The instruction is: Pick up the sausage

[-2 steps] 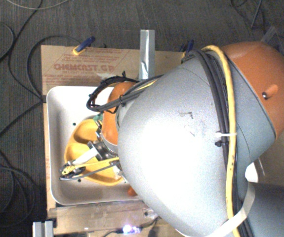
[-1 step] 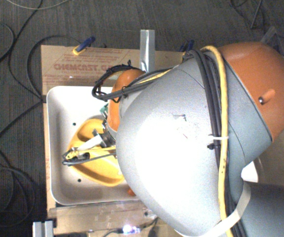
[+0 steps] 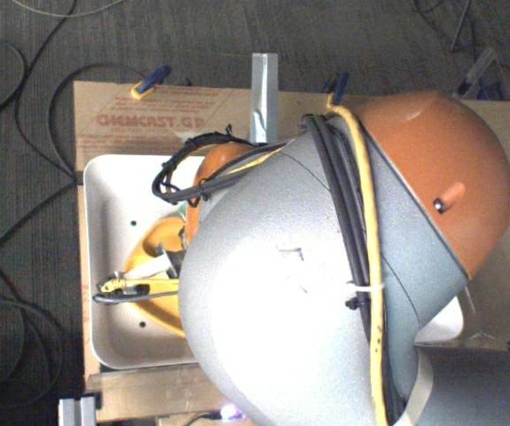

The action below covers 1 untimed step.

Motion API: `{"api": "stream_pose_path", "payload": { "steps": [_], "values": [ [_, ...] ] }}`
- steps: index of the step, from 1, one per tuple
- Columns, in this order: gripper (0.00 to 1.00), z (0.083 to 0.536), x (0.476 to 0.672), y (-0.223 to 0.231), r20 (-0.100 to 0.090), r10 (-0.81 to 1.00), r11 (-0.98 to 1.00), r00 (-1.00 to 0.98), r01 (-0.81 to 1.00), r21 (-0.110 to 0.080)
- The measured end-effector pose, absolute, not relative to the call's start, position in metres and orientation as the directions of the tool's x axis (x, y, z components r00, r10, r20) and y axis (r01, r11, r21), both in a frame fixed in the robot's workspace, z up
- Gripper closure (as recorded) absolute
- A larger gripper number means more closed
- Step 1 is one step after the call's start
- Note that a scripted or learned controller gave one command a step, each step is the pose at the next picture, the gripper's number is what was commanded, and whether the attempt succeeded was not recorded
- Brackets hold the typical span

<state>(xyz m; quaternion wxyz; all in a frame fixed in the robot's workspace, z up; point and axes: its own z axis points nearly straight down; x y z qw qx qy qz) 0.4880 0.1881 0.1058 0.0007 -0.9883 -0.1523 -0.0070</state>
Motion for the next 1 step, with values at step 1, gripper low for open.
{"api": "stream_pose_path", "payload": {
  "steps": [1],
  "values": [
    [0.00,0.1085,0.4857,0.1654,0.010,0.301,-0.953,0.953,0.301,-0.010]
  ]
}}
